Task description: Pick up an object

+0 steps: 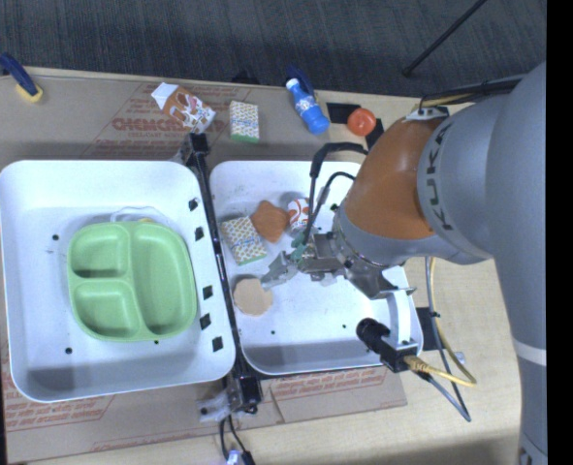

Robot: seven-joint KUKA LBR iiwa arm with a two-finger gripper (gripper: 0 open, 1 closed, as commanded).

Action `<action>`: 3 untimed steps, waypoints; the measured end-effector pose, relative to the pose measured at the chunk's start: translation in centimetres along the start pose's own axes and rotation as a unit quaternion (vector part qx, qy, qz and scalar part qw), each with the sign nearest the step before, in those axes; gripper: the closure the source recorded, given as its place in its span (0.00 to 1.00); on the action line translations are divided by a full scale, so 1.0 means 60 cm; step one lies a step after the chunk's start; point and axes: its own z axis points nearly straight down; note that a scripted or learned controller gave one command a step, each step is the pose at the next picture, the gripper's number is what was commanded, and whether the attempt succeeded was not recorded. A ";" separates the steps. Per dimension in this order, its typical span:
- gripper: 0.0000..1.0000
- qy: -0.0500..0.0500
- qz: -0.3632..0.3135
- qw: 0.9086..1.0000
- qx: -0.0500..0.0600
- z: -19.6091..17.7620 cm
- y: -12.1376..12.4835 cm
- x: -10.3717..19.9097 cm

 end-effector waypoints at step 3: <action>0.00 0.000 0.000 1.000 0.000 0.000 0.000 0.000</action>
